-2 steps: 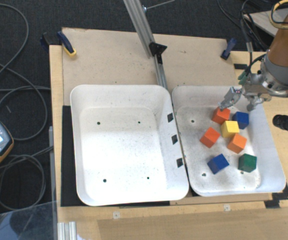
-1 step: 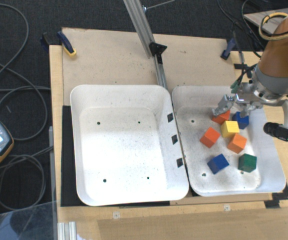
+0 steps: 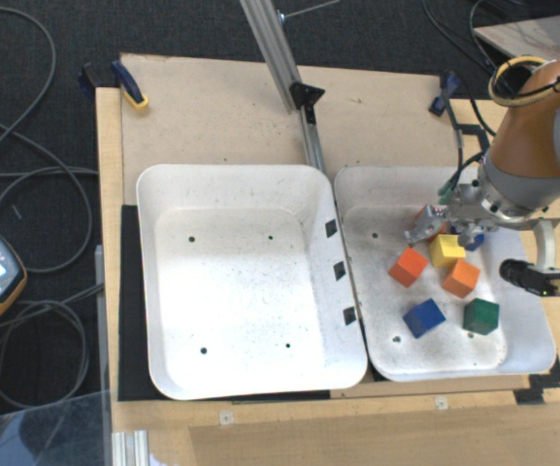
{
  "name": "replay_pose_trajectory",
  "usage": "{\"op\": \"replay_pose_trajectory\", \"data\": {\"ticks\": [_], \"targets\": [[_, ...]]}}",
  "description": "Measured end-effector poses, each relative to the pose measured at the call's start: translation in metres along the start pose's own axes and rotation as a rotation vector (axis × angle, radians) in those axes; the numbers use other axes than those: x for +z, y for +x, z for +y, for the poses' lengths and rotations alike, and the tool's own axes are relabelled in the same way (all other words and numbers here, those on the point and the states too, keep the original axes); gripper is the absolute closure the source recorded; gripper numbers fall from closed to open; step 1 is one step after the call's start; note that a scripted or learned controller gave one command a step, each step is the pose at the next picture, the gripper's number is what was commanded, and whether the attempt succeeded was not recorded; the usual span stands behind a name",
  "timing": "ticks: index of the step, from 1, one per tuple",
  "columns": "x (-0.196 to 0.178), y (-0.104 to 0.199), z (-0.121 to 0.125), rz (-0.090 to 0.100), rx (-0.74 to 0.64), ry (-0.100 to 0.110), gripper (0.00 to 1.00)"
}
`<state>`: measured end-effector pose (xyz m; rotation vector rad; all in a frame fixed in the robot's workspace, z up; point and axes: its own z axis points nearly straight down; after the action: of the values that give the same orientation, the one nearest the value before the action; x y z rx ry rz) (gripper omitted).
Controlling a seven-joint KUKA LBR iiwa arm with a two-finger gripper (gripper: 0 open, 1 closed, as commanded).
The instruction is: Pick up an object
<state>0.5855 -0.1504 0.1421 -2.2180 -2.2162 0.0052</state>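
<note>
Right bin (image 3: pixel 377 357): yellow block (image 3: pixel 446 249) touching fingers (image 3: pixel 433 227).

Metal pole (image 3: pixel 278 47) over wooden bench (image 3: pixel 212 115), blue clamps (image 3: pixel 129 83), cables (image 3: pixel 17 173) on dark floor

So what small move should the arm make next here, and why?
Probably a short descent: the end effector hangs at the upper edge of the yellow block in the right bin, with an orange block close beside it.

left bin (image 3: pixel 163 289) open — blocks (image 3: pixel 444 280) crowd right
</note>
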Motion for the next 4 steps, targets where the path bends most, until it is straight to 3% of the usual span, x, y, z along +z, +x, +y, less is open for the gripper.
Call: {"op": "replay_pose_trajectory", "data": {"ticks": [1,2,3,4], "targets": [[-0.015,0.000,0.002,-0.001,-0.001,-0.009,1.00],[-0.077,0.007,0.007,-0.004,-0.003,-0.015,1.00],[-0.101,0.007,0.008,-0.003,-0.002,-0.011,1.00],[-0.105,0.061,0.013,0.000,-0.008,-0.009,1.00]]}}
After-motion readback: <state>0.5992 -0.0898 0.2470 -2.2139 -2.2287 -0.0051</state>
